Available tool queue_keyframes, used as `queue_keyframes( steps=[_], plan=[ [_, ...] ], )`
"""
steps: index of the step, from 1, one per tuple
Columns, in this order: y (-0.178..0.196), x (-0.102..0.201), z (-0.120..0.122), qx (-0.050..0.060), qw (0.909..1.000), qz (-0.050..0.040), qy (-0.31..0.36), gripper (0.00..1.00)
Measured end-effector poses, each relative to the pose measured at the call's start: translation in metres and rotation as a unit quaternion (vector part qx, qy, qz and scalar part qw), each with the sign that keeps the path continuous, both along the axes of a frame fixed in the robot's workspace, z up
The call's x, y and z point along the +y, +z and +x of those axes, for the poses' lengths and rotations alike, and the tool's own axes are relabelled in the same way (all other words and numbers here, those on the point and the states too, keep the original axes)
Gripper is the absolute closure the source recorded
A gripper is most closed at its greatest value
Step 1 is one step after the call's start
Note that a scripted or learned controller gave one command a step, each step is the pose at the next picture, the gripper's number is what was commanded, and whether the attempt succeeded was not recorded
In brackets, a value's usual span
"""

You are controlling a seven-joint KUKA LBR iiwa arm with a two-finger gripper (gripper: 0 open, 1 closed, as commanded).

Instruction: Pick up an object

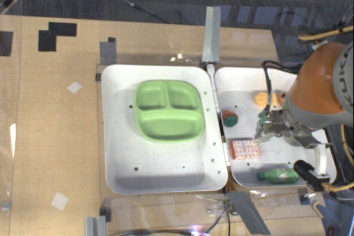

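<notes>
gripper point(264, 129) over right bin point(243, 83) | jaw state: cannot tell, nothing visibly held | red-patterned packet point(245, 149) just below-left of gripper, nearest | green bottle point(277, 176) lies lengthwise along bin's near wall

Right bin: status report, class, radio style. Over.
Gripper low over right bin, nothing seen held. Patterned packet just left of it. Green bottle near front wall, untouched.

Even, fairly bright overhead light. The left bin point(119, 119) shows a soft grey shadow along its near inner wall, and small glints sit on its far rim. The worktop point(50, 135) looks pale and slightly washed. Focus is moderate, fine detail soft
</notes>
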State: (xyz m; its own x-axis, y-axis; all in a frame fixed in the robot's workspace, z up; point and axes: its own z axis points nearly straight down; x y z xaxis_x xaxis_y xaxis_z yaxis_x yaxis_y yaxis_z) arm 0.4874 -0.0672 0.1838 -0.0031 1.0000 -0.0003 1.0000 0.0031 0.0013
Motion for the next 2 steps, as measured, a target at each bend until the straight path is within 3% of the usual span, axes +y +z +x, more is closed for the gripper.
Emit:
queue_keyframes(
  steps=[1, 2],
  plan=[
    [0.0, 0.0, 0.0, 0.0, 1.0, 0.0001, 0.0, 0.0],
    [-0.083, -0.05, 0.005, -0.008, 1.0, -0.0003, 0.0, 0.0]
  ],
)
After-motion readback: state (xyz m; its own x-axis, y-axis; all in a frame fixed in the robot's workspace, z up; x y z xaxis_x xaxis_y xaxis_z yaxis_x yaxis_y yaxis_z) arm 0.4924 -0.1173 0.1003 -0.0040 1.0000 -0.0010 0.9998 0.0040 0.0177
